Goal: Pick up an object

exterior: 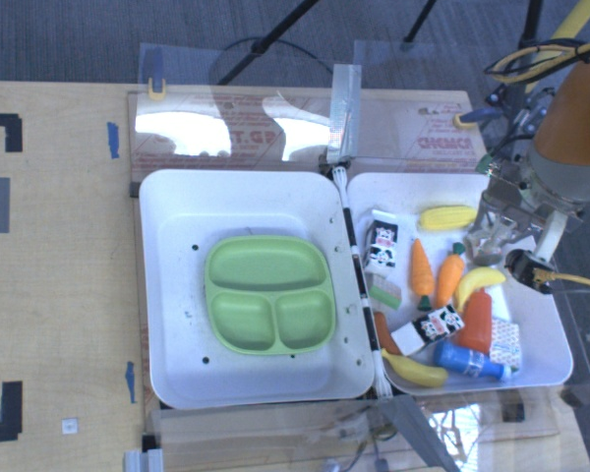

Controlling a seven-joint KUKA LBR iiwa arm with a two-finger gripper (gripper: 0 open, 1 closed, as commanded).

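Grey metal end effector (492,236): low over the right bin's far right side, above the toys; whether its tips are apart or together I cannot tell.
Arm: grey with an orange band (575,116), entering from the right, cables looped over it.
Nearest things: curved yellow plastic banana (477,280) and small orange plastic carrot (450,275), just beside the end effector.
Other candidates: yellow plastic corn cob (446,217), second orange carrot (422,266), black-and-white milk carton (382,243), red bottle-shaped toy (478,321), blue plastic bottle (466,361), second yellow banana (414,370).
Progress: by my reading, nothing is lifted; the approach looks nearly done, while closing and raising remain.
Bins: shallow white right bin (556,347) is crowded; shallow white left bin (167,214) holds a green three-compartment plastic tray (270,294).
Desk (49,264): pale wood with black corner marks.
Room: dark grey floor beyond, crossed by black stand legs.
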